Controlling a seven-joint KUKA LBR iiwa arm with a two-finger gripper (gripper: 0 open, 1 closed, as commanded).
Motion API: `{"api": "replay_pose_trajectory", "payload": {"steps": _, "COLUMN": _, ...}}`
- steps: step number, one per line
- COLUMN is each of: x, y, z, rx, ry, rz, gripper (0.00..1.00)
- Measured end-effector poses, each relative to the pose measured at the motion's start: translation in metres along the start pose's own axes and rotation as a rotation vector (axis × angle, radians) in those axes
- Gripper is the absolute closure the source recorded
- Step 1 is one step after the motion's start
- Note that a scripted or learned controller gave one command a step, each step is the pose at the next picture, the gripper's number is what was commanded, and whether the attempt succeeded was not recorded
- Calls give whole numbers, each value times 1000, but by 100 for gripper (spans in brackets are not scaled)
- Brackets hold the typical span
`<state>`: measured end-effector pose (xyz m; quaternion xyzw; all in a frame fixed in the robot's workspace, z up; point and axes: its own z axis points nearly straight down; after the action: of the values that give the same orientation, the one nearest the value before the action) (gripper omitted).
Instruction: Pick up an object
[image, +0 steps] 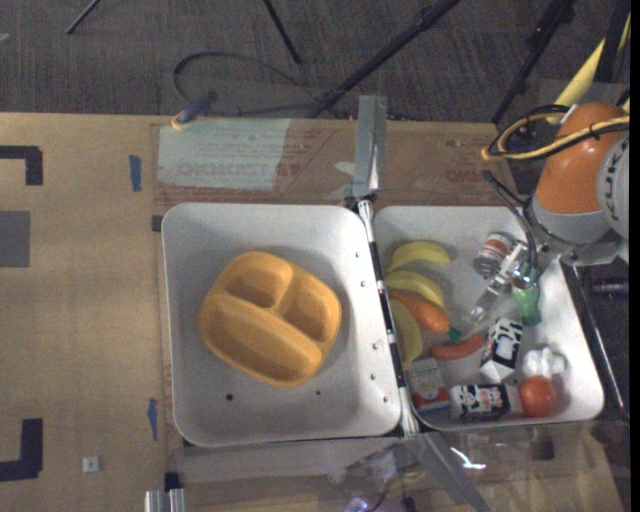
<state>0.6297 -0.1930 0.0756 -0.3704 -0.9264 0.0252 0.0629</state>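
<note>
The right bin (588, 350) holds several small items. There are yellow bananas (417, 285), an orange carrot (428, 313), a red sausage (457, 347), a silver and red can (491, 253) and a green piece (528, 303). Two black-and-white cartons (503, 345) (478, 400), a red tomato (538, 396) and a white lump (541, 361) lie near the front. My gripper (497, 290) reaches in from the right over the bin's middle, between the can and the green piece, just above the sausage. Nothing is visibly lifted.
The left bin (200, 225) bears an orange divided tray (268, 317) at its middle. A metal divider (368, 160) runs between the bins. The grey arm with its orange band (578, 170) hangs over the right bin's far right corner.
</note>
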Motion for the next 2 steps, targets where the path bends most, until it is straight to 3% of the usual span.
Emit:
{"api": "replay_pose_trajectory", "payload": {"steps": 1, "x": -4, "y": 11, "z": -3, "rx": -29, "ry": -36, "rz": -8, "gripper": 0}}
{"api": "replay_pose_trajectory", "payload": {"steps": 2, "x": 11, "y": 17, "z": -5, "rx": -49, "ry": -65, "rz": 52, "gripper": 0}}
